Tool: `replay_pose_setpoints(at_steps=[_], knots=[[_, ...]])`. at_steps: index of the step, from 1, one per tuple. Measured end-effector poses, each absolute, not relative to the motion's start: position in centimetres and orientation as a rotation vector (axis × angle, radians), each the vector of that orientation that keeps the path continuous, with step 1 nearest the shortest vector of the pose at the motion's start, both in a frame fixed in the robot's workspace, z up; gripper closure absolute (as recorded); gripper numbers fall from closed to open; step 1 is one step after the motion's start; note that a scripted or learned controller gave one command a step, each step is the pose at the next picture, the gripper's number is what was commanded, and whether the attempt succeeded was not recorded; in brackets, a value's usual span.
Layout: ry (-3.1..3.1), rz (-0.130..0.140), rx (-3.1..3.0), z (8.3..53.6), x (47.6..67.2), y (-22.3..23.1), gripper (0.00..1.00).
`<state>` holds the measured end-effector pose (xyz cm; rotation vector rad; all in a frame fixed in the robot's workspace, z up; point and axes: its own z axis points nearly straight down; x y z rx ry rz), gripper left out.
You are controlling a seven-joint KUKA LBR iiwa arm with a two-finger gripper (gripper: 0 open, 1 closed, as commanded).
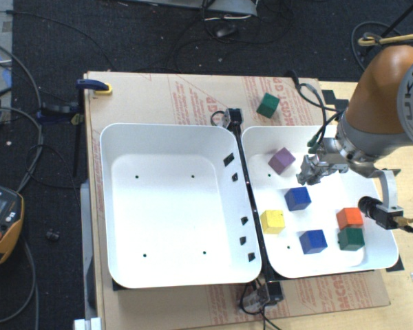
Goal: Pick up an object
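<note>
My gripper (311, 172) hangs over the right bin (375, 267), between a purple block (282, 160) to its left and a blue block (297, 199) just below it. Nothing shows between its fingers. Further down in the same bin lie a yellow block (272, 221), a second blue block (313, 241), an orange block (349, 217) and a dark green block (351, 238). The orange and dark green blocks touch each other.
The left bin (110, 184) adjoins the right one along a black divider. A green block (268, 106) lies outside the bins on the bench behind them. Cables run along the bench's back right, and a black fitting (380, 212) juts over the right bin's edge.
</note>
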<state>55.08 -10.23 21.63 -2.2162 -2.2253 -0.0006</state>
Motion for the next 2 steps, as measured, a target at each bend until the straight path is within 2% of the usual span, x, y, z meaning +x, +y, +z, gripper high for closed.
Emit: replay_pose_setpoints(at_steps=[1,2], knots=[[-2.226,-0.001,-2.214,21.5,55.4,-4.3,1.0],[-2.227,-0.002,-2.215,22.4,57.4,1.1,1.0]])
